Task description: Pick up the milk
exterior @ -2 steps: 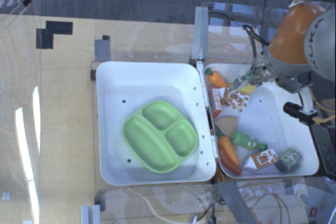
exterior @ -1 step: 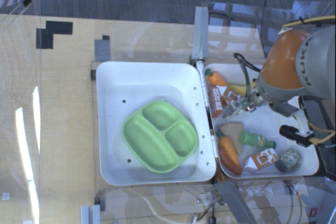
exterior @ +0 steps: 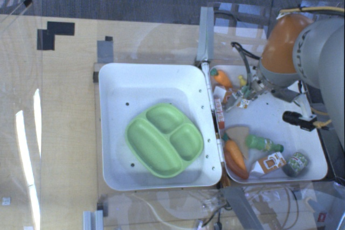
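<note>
Milk near front edge of right bin, pincer at back-left — well apart.

Milk carton, small brown-and-white box, lies near the front edge of the right bin, between the carrot on its left and the dark round can just beside it on the right; green bottle lies just behind it. Carton looks tipped on its side, long axis running roughly left-front to right-back, slanted against the bin's front edge. Pincer sits low by the bin's back-left corner, over a clutter of small items near the second carrot; can't tell if it's apart or together, tips are lost in the clutter. Nothing visibly clamped. Judgement: the move has to carry the pincer from the back-left toward the front edge, slightly rightward, and turn the wrist to close across the carton's short side; close neighbours leave little room.
</note>
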Tool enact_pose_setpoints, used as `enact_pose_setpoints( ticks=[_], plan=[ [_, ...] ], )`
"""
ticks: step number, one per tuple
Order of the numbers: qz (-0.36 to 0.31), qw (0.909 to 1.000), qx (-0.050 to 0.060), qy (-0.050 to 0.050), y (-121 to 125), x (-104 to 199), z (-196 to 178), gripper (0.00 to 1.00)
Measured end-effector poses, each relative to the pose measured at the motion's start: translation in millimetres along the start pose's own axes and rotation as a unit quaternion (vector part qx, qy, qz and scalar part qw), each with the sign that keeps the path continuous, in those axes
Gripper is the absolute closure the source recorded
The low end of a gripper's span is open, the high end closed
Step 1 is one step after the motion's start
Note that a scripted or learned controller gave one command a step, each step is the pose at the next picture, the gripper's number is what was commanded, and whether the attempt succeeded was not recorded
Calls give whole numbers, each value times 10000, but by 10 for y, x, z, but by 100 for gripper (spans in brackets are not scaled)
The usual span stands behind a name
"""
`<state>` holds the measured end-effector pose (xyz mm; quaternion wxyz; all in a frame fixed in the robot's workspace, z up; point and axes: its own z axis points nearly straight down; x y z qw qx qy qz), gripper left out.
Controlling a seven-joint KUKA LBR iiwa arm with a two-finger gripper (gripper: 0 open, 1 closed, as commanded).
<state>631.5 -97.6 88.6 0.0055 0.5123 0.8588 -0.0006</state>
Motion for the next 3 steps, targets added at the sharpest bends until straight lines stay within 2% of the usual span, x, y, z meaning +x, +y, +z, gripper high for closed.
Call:
enact_pose_setpoints(
  ticks=[1, 2, 3],
  plan=[
    [-1, 10000, 0, 0, 1, 1, 0, 0],
    [1, 10000, -26, -50, 6, -47, -137, 100],
    [494, 9988, -19, 21, 494, 199, -1435, 100]
  ],
)
